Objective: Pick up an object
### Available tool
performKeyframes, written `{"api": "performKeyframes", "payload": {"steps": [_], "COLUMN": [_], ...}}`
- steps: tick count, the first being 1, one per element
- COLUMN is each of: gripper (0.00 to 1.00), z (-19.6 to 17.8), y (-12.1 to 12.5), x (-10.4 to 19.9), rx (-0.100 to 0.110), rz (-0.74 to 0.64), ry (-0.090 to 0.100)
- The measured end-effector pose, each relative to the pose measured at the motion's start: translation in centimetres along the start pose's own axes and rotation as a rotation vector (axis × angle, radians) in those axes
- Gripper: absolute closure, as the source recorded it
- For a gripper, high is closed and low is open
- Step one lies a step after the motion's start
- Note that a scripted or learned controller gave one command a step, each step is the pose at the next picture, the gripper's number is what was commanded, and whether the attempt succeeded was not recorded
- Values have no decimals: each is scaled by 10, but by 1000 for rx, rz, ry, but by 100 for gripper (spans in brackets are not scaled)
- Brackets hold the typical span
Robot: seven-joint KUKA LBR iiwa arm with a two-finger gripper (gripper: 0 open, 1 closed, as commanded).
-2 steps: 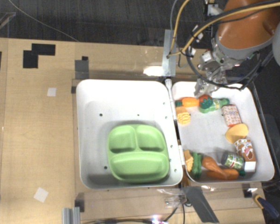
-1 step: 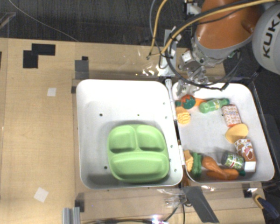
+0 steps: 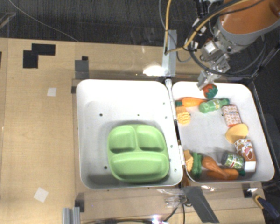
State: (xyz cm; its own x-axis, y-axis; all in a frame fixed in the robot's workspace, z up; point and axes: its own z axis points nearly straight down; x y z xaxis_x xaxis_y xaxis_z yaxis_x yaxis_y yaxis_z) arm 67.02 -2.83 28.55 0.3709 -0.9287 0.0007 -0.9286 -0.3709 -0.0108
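Note:
My gripper [image 3: 206, 81] hangs over the back edge of the right bin [image 3: 263, 125], directly above a small red toy with a green top [image 3: 210, 91]. The two look to be touching or nearly so, and whether the toy is lifted is unclear. Just in front of it lie an orange carrot [image 3: 191, 101] and a green pickle-shaped toy [image 3: 213, 105]. A yellow corn piece [image 3: 183, 118] rests against the bin's left wall.
The right bin also holds a red-and-white packet [image 3: 231, 115], a yellow wedge [image 3: 235, 133], a brown can [image 3: 244, 148], a green can [image 3: 233, 161] and orange toys [image 3: 217, 170] at the front. A green compartment tray [image 3: 137, 152] sits in the left bin [image 3: 98, 101].

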Motion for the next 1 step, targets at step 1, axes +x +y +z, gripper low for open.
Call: {"api": "performKeyframes", "payload": {"steps": [1], "gripper": [100], "z": [9], "y": [92], "x": [-59], "rx": [-3], "rz": [6], "ry": [-1]}}
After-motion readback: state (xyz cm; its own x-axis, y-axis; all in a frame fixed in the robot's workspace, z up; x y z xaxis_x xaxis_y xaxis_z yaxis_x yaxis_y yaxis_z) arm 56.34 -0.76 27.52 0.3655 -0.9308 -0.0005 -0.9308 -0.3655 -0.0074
